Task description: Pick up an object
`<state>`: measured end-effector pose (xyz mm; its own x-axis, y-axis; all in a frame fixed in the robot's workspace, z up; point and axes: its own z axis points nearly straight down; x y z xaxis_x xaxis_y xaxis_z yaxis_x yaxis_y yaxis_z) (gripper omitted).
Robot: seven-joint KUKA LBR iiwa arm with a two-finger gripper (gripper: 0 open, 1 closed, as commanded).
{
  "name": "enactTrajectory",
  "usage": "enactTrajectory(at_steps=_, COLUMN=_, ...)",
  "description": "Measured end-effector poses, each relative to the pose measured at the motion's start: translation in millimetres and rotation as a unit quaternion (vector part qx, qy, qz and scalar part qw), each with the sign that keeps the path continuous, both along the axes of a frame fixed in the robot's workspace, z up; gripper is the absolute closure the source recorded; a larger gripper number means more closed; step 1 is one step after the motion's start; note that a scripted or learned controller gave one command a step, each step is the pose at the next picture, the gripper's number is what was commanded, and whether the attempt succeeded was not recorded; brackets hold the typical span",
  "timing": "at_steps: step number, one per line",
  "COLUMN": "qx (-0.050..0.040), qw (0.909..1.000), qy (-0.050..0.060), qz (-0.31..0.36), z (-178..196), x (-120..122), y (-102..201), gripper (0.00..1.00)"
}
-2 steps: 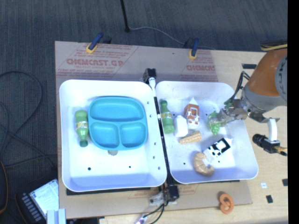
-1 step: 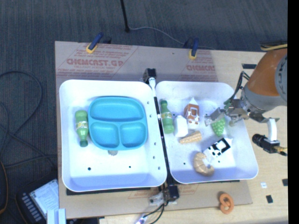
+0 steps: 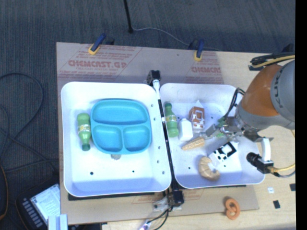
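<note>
The right bin holds a green bottle along its left wall, a small white bottle, a brown carton, a cone-shaped tan piece, a bread roll and a black-and-white block. My gripper hangs low over the middle of this bin, just right of the carton and above the cone's wide end. The grey wrist and orange band reach in from the right and hide the bin's right wall. Nothing is clearly held.
The left bin carries a blue divided tray and a second green bottle beside it. A small pretzel lies on the bench in front of the right bin. Two clamps sit on the bench's back edge.
</note>
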<state>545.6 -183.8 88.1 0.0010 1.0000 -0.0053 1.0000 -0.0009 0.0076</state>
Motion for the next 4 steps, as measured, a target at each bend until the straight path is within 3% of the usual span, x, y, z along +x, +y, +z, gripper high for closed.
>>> enactTrajectory(at_steps=1, qx=-0.0015, qw=1.0000, qy=-0.001, qz=-0.001, z=10.0, x=0.5, y=-1.0, gripper=1.00)
enactTrajectory(at_steps=2, qx=0.0020, qw=1.0000, qy=0.002, qz=0.001, z=-0.4, x=36.5, y=-26.4, gripper=1.00)
enactTrajectory(at_steps=3, qx=0.0012, qw=1.0000, qy=0.002, qz=0.002, z=90.1, x=124.0, y=-6.9, gripper=1.00)
enactTrajectory(at_steps=4, qx=0.0013, qw=1.0000, qy=0.004, qz=0.001, z=88.4, x=123.0, y=-7.3, gripper=0.00)
